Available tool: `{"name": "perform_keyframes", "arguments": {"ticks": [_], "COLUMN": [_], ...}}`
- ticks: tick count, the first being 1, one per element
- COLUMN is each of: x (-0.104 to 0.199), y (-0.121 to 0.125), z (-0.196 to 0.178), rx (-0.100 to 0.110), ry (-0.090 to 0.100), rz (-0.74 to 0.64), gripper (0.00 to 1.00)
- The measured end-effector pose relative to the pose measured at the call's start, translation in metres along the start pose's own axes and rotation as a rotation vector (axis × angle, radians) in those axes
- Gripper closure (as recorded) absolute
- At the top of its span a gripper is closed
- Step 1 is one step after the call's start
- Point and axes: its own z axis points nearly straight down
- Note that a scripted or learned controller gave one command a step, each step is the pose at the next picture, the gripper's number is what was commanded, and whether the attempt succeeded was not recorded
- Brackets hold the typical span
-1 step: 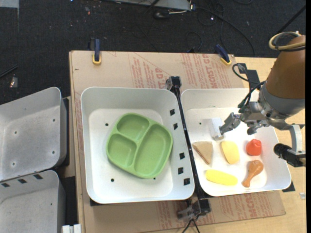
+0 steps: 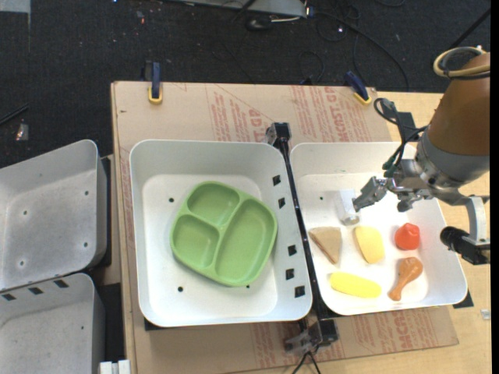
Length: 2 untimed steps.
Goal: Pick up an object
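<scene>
Camera view is showing the grey arm reaching in from the right, its hand [image 2: 351, 207] hanging low over the right bin [image 2: 312, 162]; I cannot tell how it is set or whether it has hold of anything. Lying just beneath and beside it are a tan wedge [image 2: 327, 244], two yellow pieces [image 2: 370, 245] [image 2: 355, 285], a red piece [image 2: 407, 236] and a drumstick [image 2: 405, 275], while a green divided plate [image 2: 224, 232] is sitting in the left bin [image 2: 148, 209].
</scene>
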Motion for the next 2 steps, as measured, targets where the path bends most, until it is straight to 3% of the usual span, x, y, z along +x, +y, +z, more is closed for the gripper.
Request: {"name": "perform_keyframes", "arguments": {"ticks": [2], "x": [-0.002], "y": [0.003], "z": [0.104], "rx": [0.002], "ry": [0.000], "rz": [0.002], "gripper": [0.00]}}
